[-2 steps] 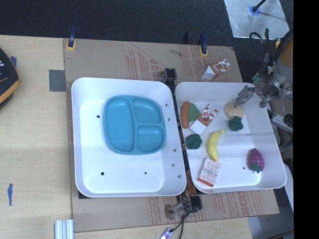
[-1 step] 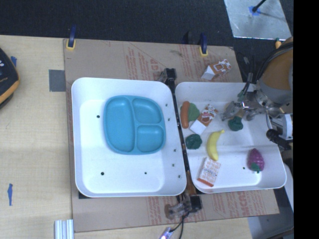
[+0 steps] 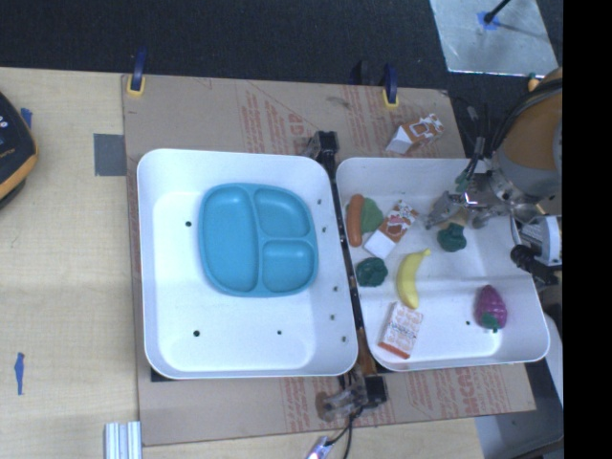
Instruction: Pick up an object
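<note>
Claw (image 3: 457, 220) sits low in the right bin (image 3: 516, 352), at its upper right, arm coming in from the right edge. It's right over a small dark green object (image 3: 452, 240), touching or just above it; can't tell which. Finger state: can't tell, the metal parts blur together at this angle, so no claim it holds anything. Judging by the position, the green piece is the likely pick target. It lies apart from its neighbours, which gives the fingers room on both sides. Going outward: a red-and-white packet (image 3: 396, 221) just left of the claw, a white block (image 3: 379, 245) below that, an orange carrot-like piece (image 3: 355, 219) near the bin's left wall, a second dark green lump (image 3: 372, 272), a banana (image 3: 411, 276) mid-bin, another packet (image 3: 403, 330) by the front wall, a magenta fruit (image 3: 491, 307) at lower right. Left bin (image 3: 163, 342) carries a blue divided plate (image 3: 258, 239), probably the drop side. One packet (image 3: 416, 134) lies outside the bins on the cardboard (image 3: 239, 113) covering the tabletop (image 3: 57, 285).
</note>
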`<state>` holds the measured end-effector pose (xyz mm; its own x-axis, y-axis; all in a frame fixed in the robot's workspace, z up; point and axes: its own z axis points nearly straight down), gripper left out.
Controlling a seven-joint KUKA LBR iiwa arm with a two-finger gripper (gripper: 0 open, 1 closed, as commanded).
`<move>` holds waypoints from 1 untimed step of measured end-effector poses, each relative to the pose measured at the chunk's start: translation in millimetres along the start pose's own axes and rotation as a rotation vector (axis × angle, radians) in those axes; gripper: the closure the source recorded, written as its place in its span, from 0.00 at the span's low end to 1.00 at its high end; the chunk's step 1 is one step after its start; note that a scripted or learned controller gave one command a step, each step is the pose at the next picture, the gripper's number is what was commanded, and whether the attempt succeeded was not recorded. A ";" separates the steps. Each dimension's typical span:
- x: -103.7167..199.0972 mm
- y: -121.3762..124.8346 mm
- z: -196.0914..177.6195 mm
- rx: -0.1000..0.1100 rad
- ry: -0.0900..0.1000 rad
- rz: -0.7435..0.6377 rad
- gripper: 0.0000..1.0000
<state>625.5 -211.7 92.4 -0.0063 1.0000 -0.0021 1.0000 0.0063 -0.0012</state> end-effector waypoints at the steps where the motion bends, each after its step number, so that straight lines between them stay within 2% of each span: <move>1: 8.8 -26.3 0.6 0.003 0.001 0.002 0.00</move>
<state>599.1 -203.1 91.8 -0.0041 1.0000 -0.0011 1.0000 0.0041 -0.0043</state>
